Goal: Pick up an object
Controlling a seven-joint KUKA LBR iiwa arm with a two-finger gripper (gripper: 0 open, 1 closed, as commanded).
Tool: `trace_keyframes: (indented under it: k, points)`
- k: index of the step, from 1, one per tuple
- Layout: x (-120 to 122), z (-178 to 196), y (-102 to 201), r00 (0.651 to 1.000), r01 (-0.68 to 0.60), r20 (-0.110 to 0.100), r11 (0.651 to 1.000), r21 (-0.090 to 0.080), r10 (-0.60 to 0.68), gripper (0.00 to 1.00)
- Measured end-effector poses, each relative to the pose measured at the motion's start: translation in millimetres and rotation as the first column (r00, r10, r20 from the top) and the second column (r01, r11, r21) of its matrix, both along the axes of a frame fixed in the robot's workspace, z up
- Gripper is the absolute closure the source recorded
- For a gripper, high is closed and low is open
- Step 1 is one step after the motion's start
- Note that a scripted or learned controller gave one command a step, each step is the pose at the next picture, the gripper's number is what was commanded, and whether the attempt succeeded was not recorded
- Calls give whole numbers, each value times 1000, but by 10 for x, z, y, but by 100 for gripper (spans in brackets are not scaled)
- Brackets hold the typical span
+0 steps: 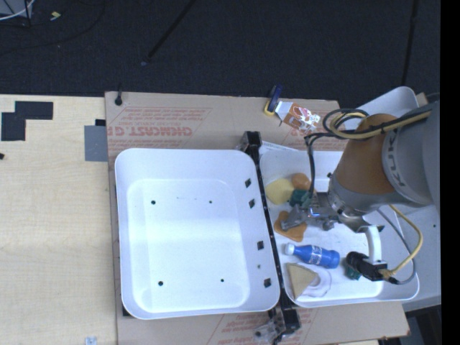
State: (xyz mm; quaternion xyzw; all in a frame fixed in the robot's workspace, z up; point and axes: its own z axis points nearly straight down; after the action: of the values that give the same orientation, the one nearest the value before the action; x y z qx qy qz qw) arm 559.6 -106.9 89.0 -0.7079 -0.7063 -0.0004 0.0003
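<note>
Arm: the grey KUKA arm with the orange band (366, 164) reaches in from the right, over the right-hand shallow white bin (359, 287).
Pincer: the two-finger gripper (307, 213) sits low over the left half of that bin. Whether it is open, closed or gripping anything cannot be told from this angle.
Nearest object: a flat, irregular tan-brown piece (292, 226) lies on the bin floor just beside the gripper, to its lower left in the view. Whether the two touch cannot be told.
Above the pincer: a rounded yellow lemon-like object (279, 190) rests near the bin's left wall, and a small orange lump (300, 182) sits against its right side. Both are near the gripper, toward the far rim.
Below the pincer: a blue plastic bottle with a white cap (313, 254) lies on its side, cap pointing left, apart from the gripper.
Near corner: a tan wedge-shaped piece (302, 277) lies at the bin's lower left, farthest from the gripper.
Neighbour: the left-hand white bin (187, 228) stands alongside, rim to rim.
Base: a brown cardboard sheet with red print (172, 124) lies under both bins.
</note>
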Motion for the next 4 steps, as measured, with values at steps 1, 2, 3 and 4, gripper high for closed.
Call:
trace_keyframes:
  k: [1,2,3,4]
  points:
    - [542,1,191,1000,-5,1,1000,-1,5,0]
    - [851,-14,139,1000,-6,-1,1000,-1,6,0]
    - [807,63,138,1000,-6,-19,1000,2,6,100]
    - [860,1042,806,1000,-8,8,1000,1,8,100]
